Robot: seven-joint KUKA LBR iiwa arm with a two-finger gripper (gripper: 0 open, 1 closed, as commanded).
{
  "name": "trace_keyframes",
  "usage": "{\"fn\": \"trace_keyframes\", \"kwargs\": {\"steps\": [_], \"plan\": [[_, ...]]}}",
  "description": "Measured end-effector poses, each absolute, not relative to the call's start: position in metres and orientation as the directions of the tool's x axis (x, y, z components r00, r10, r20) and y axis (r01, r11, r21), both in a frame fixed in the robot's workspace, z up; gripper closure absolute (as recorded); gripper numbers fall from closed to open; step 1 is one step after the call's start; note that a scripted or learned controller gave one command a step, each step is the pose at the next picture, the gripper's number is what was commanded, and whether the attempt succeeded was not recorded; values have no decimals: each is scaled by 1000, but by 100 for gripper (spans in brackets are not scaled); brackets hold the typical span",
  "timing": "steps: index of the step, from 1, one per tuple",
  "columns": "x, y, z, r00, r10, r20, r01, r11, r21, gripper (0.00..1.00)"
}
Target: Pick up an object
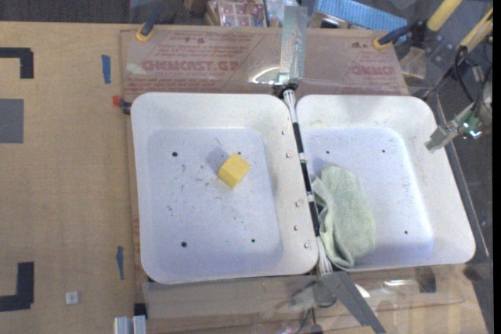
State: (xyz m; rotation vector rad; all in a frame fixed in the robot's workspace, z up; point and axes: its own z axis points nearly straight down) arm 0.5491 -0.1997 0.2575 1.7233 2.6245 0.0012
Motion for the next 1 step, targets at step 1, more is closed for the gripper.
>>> {"fn": "trace_keyframes", "kwargs": {"steps": [1], "plan": [[570, -137, 342, -537, 843, -5, 843, 537, 4, 100]]}}
